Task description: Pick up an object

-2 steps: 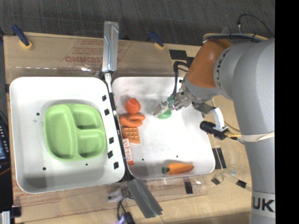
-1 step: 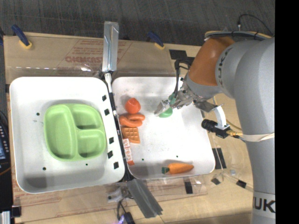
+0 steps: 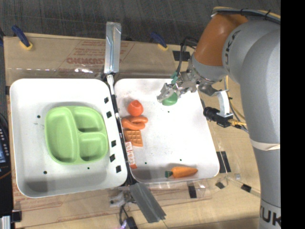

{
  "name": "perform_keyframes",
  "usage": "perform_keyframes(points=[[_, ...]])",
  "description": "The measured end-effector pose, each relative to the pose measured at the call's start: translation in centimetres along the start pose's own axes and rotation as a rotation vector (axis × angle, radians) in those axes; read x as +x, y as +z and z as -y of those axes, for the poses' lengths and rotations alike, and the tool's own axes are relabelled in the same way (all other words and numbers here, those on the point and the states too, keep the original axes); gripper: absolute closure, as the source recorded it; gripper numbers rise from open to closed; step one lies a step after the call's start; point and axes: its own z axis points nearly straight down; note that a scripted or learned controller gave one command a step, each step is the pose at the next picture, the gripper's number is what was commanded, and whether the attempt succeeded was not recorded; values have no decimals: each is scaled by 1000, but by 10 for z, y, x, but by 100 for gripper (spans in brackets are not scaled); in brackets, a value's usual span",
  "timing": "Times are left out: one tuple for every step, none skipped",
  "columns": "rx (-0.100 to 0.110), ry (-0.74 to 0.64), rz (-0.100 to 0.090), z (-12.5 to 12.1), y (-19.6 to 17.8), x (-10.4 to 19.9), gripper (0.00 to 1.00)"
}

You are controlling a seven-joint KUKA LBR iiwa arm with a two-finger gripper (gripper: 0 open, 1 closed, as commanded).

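The gripper (image 3: pixel 167 93) is closed on a small green toy (image 3: pixel 168 98) above the right bin (image 3: pixel 202 128), likely light and slippery.

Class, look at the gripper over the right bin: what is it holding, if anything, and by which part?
The gripper sits on a small green object; whether it grips it cannot be told.

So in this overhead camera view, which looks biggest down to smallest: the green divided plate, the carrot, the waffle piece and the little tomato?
1. Green divided plate, by far the largest.
2. Carrot.
3. Waffle piece and tomato look about alike, so I won't rank them.
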Motion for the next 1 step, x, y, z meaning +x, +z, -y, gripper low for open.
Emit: perform_keyframes(points=[[6, 265, -2, 36, -23, 35, 100]])
